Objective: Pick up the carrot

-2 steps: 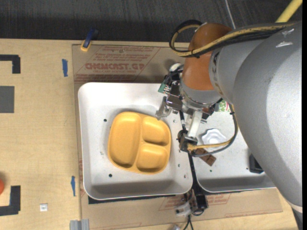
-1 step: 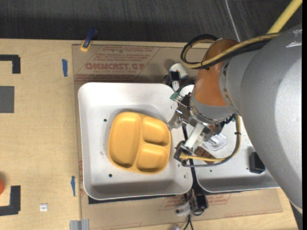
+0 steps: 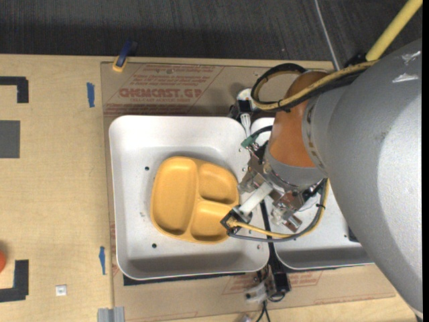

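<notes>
Grey arm [image 3: 355,146] down low over the seam between bins | gripper [image 3: 285,210] tucked under the wrist, can't tell its opening or any hold | carrot hidden, probably beneath the arm in the right white bin [image 3: 322,250] | yellow three-part plastic plate [image 3: 191,196] untouched in the left white bin [image 3: 131,153]

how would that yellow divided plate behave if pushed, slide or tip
The yellow plate looks like stiff moulded plastic, so probably light and rigid. Lying flat on the smooth white bin, it would likely slide, not tip.
</notes>
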`<state>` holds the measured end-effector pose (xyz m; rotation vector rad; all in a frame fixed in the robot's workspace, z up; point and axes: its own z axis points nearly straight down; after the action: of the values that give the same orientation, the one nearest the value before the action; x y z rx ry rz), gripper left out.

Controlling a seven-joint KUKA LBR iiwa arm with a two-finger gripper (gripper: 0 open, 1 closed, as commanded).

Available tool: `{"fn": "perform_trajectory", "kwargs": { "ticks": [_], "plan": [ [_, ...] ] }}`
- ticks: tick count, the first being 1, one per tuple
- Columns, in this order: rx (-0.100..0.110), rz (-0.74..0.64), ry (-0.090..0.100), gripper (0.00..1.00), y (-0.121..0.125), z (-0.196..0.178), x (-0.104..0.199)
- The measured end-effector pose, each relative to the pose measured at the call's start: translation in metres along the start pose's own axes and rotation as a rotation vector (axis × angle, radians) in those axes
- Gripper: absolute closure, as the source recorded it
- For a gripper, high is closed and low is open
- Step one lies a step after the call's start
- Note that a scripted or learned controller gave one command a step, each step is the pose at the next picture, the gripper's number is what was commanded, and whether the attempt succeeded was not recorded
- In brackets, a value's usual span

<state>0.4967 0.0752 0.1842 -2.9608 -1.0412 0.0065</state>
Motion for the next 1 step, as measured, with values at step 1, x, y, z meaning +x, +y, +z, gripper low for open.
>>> {"fn": "perform_trajectory", "kwargs": {
  "ticks": [1],
  "plan": [
    [-0.001, -0.131, 0.012, 0.0, -0.0177, 0.0827, 0.0602]
  ]
}}
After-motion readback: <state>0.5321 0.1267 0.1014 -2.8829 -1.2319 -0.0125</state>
